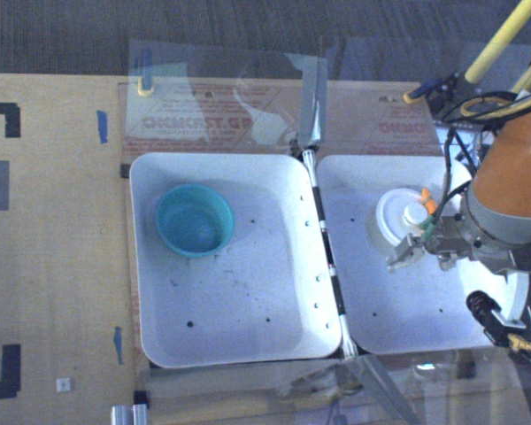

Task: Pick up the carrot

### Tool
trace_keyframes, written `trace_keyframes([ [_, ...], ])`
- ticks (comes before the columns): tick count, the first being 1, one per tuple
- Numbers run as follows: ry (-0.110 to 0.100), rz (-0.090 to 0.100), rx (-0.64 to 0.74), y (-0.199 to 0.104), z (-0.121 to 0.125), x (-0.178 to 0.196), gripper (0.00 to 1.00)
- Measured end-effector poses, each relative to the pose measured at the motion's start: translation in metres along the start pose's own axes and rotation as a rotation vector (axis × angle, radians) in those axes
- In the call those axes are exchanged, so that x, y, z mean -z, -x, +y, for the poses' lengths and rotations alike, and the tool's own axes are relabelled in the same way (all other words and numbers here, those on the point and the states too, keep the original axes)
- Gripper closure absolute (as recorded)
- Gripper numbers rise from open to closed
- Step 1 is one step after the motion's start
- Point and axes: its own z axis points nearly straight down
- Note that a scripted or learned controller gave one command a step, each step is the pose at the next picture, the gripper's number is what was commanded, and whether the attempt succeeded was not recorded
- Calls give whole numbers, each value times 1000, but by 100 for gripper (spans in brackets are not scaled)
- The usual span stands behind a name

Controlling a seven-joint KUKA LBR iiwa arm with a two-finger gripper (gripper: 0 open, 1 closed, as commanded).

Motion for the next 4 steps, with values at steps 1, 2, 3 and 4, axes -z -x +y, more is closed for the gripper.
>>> trace_keyframes([
  [1, 6, -3, 208, 66, 43, 37, 0],
  [2, 6, -3, 289, 112, 111, -93, 0],
  [3, 21, -11, 385, 107, 120, -110, 0],
  [4, 28, -14, 380, 110, 121, -99, 100],
])
